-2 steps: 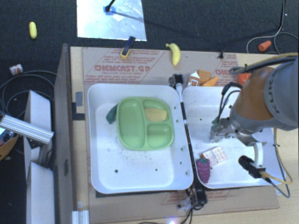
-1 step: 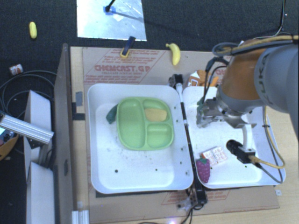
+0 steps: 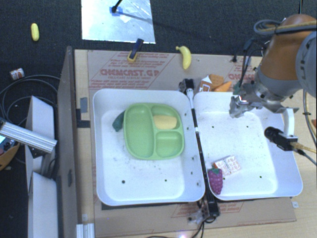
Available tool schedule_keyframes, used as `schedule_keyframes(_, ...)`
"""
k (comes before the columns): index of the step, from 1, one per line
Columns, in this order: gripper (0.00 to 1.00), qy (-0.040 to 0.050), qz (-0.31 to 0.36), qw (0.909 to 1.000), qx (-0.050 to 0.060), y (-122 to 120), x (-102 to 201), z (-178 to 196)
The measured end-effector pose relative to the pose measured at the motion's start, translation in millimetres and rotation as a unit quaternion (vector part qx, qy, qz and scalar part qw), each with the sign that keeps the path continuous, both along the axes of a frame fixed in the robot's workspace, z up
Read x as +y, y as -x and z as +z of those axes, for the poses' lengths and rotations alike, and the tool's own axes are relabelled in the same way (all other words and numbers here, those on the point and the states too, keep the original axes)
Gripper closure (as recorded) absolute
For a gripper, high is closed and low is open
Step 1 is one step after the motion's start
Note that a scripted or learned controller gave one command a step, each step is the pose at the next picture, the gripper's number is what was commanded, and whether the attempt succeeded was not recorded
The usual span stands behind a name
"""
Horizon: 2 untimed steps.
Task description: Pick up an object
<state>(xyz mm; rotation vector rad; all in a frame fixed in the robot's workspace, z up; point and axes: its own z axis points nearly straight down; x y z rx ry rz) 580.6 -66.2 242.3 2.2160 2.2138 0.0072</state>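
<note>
Two shallow white bins: the left bin holds one green divided plastic plate, one pale yellow block and one dark green piece; the right bin holds one purple grape bunch and one small patterned packet. Two yellow toy bananas: one beyond the bins, one far left.

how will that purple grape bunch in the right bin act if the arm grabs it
The purple grape bunch looks like a lumpy toy, so probably light and rigid. Its bumpy surface may slip. It lies against the right bin wall, crowding a grasp.

Tray in left bin, perhaps food inside
</note>
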Motion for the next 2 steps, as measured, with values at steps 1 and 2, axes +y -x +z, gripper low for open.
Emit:
schedule_keyframes(1,0.00,-0.0013,0.002,1.0000,0.004,2.0,2.8,-3.4)
schedule_keyframes(2,0.00,-0.0020,0.003,1.0000,0.006,-4.9,19.1,-61.6)
